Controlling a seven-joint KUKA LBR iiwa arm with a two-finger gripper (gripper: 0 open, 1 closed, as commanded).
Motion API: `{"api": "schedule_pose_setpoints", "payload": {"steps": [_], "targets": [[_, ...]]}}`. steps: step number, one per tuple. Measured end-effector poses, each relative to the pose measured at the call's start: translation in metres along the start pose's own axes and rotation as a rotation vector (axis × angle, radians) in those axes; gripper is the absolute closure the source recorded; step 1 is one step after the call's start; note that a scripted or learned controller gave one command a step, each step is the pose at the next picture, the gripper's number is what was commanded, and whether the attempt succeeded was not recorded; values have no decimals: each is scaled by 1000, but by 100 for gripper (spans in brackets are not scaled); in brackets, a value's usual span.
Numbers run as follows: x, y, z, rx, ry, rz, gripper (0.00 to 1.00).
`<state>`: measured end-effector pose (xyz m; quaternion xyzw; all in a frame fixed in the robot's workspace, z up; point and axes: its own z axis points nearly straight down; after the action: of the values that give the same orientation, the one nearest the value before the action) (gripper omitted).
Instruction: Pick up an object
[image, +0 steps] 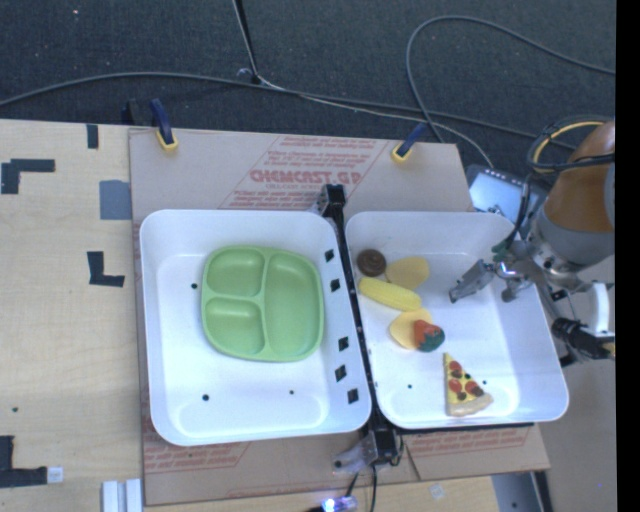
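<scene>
The right bin (530, 400) holds several toy foods. A brown round piece (372, 262) lies by the divider. A pale yellow piece (408, 271) sits beside it, with a yellow banana (390, 294) just below. A yellow piece with red and green on it (421, 333) rests mid-bin. A pizza slice (464, 386) lies near the front wall. My gripper (488, 285) hangs over the right part of this bin, to the right of the food. Its fingers (466, 286) are open, spread apart with nothing between them.
The left bin (170, 380) holds a green divided plate (264, 303). A black clip-studded divider (345, 310) runs between the bins. Cables cross the dark floor behind the bench. The grey and orange arm (580, 200) stands over the right bin's far right corner.
</scene>
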<state>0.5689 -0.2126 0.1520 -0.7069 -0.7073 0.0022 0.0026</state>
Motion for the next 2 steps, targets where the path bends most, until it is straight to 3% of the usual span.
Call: {"api": "schedule_pose_setpoints", "payload": {"steps": [1,2], "targets": [[11,-2,54,-1,0,-1,0],[11,-1,66,-7,-3,-1,0]]}}
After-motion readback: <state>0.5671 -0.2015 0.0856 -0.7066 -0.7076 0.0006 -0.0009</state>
